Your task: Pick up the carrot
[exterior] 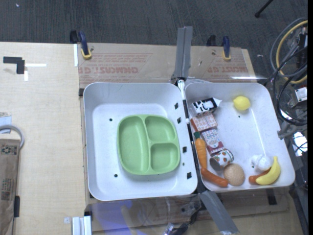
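Pale wooden bench (44, 131), right-hand shallow white bin (247, 133): slender orange carrot (200, 153) lengthwise against the bin's left wall, touching small printed cartons (210, 136), near a red-orange sausage (214, 178); best gripped from above, across its narrow width, clear of wall and cartons.

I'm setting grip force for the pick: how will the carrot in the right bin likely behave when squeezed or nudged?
The carrot looks like a smooth, glossy toy, so probably stiff, light and somewhat slippery. Its tapered, rounded shape may roll or pivot if nudged. It lies along the right bin's left wall, beside a small carton, which may limit finger room.
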Robot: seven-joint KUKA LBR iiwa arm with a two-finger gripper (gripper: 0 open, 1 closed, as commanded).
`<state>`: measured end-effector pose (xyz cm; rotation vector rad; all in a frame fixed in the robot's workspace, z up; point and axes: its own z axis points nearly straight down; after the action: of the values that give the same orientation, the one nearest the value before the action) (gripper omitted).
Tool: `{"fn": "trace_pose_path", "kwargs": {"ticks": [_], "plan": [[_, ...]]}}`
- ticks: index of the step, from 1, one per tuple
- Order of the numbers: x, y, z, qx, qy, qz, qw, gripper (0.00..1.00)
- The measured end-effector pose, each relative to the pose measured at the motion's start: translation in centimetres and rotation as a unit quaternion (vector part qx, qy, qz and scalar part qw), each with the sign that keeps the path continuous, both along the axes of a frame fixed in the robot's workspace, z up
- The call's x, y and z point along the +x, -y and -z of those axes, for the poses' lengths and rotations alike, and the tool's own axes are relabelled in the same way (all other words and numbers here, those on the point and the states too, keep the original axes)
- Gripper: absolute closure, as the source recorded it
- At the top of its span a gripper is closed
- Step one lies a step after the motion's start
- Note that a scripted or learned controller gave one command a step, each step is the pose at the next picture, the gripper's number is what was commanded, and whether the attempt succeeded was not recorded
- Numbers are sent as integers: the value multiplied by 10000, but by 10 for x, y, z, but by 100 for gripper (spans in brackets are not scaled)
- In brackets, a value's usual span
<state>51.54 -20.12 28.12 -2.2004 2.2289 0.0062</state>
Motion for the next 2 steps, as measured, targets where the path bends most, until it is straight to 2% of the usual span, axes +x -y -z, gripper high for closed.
{"fn": "trace_pose_path", "kwargs": {"ticks": [1,2], "plan": [[8,10,-36,-25,-9,444,9990,100],[46,16,36,-24,-11,-954,9954,100]]}}
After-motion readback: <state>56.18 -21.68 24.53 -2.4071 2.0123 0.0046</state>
